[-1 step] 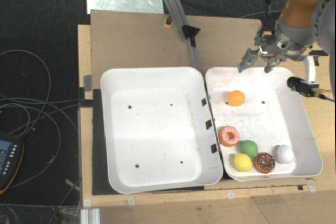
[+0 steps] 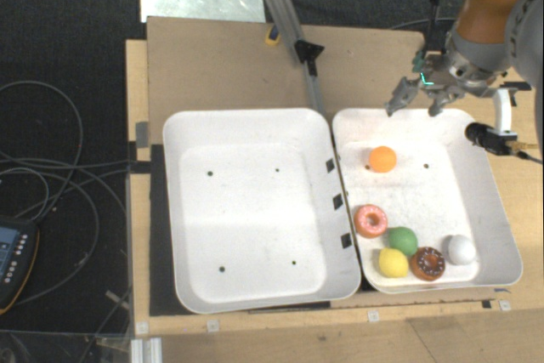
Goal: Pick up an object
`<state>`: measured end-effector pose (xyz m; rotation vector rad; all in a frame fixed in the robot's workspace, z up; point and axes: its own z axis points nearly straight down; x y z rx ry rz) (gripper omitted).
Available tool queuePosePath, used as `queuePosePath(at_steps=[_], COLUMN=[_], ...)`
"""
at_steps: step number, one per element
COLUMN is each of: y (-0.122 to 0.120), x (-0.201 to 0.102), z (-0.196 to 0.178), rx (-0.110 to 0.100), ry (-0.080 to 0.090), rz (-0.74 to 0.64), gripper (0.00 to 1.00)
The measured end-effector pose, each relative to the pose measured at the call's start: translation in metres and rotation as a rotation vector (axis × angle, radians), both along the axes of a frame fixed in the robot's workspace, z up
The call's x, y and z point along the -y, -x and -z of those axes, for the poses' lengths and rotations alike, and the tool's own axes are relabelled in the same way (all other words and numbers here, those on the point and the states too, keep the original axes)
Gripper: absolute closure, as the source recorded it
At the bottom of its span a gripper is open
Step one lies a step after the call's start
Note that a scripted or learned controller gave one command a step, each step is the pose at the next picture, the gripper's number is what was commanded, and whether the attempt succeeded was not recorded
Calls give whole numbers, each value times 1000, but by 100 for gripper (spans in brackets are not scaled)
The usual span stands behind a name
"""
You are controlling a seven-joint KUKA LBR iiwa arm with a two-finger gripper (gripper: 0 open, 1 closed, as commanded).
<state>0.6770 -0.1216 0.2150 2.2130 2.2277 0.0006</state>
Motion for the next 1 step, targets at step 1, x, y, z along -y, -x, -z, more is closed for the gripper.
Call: queuePosePath(at_steps=[1], y=[-8], x=[-2], z=[44], rx=[-2], ry=[0], rz=[-1], gripper=[0])
